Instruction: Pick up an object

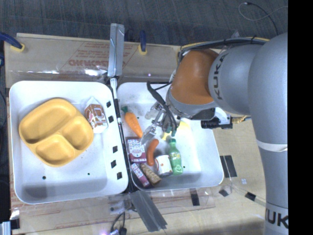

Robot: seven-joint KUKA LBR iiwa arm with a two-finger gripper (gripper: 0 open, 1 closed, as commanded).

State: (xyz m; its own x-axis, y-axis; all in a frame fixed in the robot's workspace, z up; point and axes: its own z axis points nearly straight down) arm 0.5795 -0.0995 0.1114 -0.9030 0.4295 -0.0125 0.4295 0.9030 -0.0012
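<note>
My gripper (155, 123) hangs over the middle of the right bin (208, 168), under the orange wrist band, reaching down toward the pile of small items. Just left of it lies an orange carrot (133, 124). Below it a second carrot (151, 152) lies beside a dark red packet (136, 150). A green bottle (174, 158) and a small white can (164, 165) sit at the bin's lower middle, with a brown snack bar (149, 174) and another dark packet (139, 176) near the front wall. A yellow item (183, 127) peeks out under the wrist.
The left bin (29, 180) holds a yellow divided tray (55, 130) and a small brown-and-white carton (96, 115) near the divider. The arm's grey body covers the right side of the right bin. A metal bracket (116, 48) stands behind the bins.
</note>
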